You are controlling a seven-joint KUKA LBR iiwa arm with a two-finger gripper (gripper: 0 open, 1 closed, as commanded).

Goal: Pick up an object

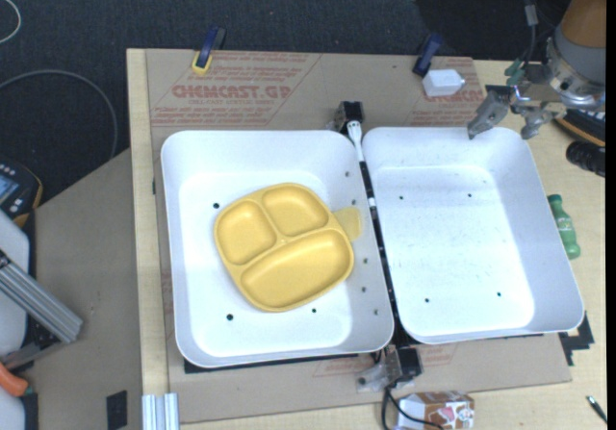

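Yellow divided plate (pixel 283 245) lying flat in the left bin (pixel 183 168), nearer its right side. End effector (pixel 507 114) with fingers spread and nothing between them, above the right bin's (pixel 539 293) far right corner.

Two blue-handled clamps, one (pixel 206 49) at the far left and one (pixel 425 54) further right, are seen at the tabletop's (pixel 289 87) far edge; a green marker (pixel 564 225) lies at the right.
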